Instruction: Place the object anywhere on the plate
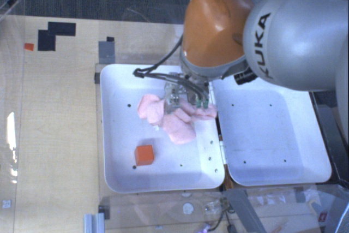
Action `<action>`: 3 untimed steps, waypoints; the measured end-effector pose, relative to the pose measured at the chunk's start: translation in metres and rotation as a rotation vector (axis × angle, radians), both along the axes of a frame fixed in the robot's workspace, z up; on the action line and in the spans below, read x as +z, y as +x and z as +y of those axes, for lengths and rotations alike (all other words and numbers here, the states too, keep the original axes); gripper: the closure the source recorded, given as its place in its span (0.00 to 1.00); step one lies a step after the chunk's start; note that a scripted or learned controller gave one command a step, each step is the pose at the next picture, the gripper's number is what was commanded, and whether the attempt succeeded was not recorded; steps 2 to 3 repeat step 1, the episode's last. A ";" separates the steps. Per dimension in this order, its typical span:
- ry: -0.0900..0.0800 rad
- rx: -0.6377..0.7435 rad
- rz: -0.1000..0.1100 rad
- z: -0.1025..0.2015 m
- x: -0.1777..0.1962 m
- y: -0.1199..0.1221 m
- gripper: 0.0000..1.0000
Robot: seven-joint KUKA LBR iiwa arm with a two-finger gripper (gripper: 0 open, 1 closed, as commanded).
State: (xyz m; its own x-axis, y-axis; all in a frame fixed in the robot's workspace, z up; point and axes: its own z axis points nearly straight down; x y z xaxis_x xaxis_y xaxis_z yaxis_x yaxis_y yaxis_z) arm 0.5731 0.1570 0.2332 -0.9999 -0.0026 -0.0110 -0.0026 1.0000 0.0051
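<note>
**Gripper low over pink piece, left bin**

I see the gripper (187, 100) down in the left shallow white bin (117, 117), right over a crumpled pale-pink soft object (174, 124) near bin's rt edge. Orange cube-shaped block (144, 155) sits apart, toward front-left. Right white bin (272, 139) alongside. Finger state: can't tell, wrist blocks it.

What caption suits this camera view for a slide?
Gripper down over a pink object in the left bin; orange cube nearby.
</note>
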 end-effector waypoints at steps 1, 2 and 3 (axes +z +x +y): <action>0.000 -0.001 -0.001 0.000 0.000 0.000 0.00; 0.000 -0.001 -0.001 0.000 0.000 0.000 0.00; 0.000 -0.001 -0.001 0.000 0.000 0.000 0.00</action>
